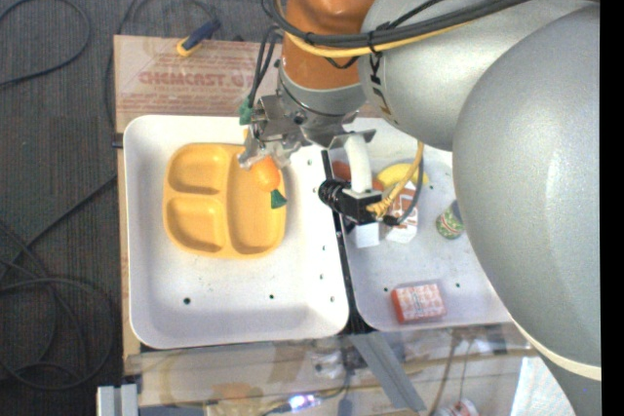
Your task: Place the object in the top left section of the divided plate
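Hovering over the divided plate's (pixel 226 209) upper right edge, tool (pixel 259 151) sits right by an orange carrot-like object (pixel 265 178); can't tell whether it's gripped. Top left section (pixel 202 168) lies just left of the tool, so the move runs leftward across the divider.

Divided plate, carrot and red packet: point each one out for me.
Divided plate (pixel 200 172): camera view, top left section.
Carrot (pixel 265 176): camera view, orange body.
Red packet (pixel 419 302): camera view, its middle.
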